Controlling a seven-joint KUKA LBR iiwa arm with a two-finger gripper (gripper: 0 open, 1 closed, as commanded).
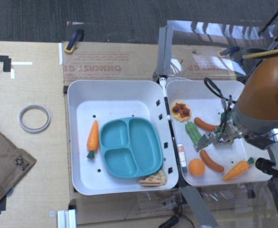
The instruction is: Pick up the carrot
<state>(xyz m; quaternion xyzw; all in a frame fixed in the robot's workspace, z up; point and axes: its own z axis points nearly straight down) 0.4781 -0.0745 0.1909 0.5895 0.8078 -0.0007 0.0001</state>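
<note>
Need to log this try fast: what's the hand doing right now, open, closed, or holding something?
Hand: low over the right bin, among the toy foods; whether it is open or closed cannot be told, and nothing is seen held.

My bench (30, 80) carries two white bins (79, 141), a tape ring (34, 118) and a cardboard box (4, 167).

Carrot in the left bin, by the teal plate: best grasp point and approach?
Grip the carrot across its thick orange middle, from straight above. It lies flat, lengthwise along the plate's left rim, tip up-frame, green top down. Probably close the fingers across its width, left-right; white bin floor gives room on the left side, tighter plate-side.
</note>
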